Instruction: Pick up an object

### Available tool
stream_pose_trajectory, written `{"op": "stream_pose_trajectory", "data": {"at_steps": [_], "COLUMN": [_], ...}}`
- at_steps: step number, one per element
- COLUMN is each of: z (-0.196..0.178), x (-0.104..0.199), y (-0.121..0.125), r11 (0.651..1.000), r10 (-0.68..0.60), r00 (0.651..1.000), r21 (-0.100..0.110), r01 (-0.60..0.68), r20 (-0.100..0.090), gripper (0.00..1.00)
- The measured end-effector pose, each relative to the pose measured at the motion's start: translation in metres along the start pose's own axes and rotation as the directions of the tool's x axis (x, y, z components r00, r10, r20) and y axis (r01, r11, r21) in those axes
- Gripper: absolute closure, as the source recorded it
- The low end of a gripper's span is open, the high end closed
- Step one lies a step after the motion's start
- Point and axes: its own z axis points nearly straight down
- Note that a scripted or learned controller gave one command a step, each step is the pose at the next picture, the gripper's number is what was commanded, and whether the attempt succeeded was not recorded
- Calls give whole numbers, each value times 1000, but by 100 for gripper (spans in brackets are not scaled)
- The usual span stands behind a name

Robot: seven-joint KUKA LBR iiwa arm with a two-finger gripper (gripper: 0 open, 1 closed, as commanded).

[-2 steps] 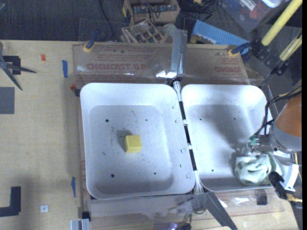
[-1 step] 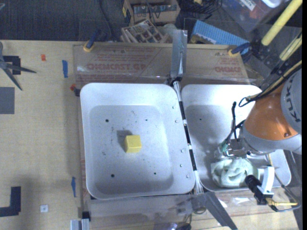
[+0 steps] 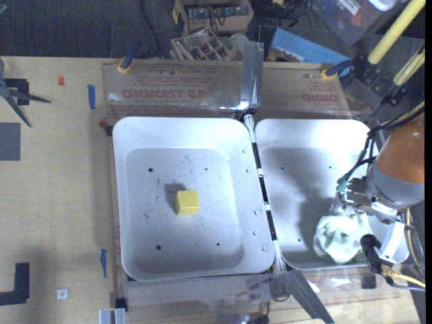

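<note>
On the far-left bench, dark tools [image 3: 17,100] lie by a grey patch [image 3: 9,142]; nothing there concerns the pick.

The left bin [image 3: 128,140] holds a yellow block [image 3: 187,202] a little left of its centre, sitting flat with open floor all round it. It looks small, rigid and light, probably foam or wood, with square faces. I would judge it easy to grip: come straight down and pinch two opposite side faces, since nothing crowds it and the walls are well apart from it.

A dark seam [image 3: 260,174] runs between the bins where their rims meet.

The right bin [image 3: 304,133] holds a pale greenish wad [image 3: 339,238], crumpled like soft cloth or plastic, in its near-right corner close to the wall. It would likely be light and yielding, deforming under a squeeze, so a pinch on a raised fold at its top seems best; the near wall leaves little room on that side.

The gripper [image 3: 354,211] hangs just above and beside the wad, under the orange-banded arm [image 3: 405,160]. Whether it is spread or pinched, I cannot tell.

Both bin floors look smooth and hard, so the block could slide if nudged.
</note>
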Motion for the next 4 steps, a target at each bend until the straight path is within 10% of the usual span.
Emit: {"op": "stream_pose_trajectory", "data": {"at_steps": [1,2,3,4], "z": [51,-51,15,51], "x": [40,38,-3,46], "y": [-8,-9,33,8], "r11": [946,967,852,753], "r10": [324,256,523,658], "r00": [946,967,852,753], "r21": [-8,4,4,-8], "r01": [-324,-256,-523,-658], "r20": [-1,0,2,-4], "gripper": [100,100,100,100]}}
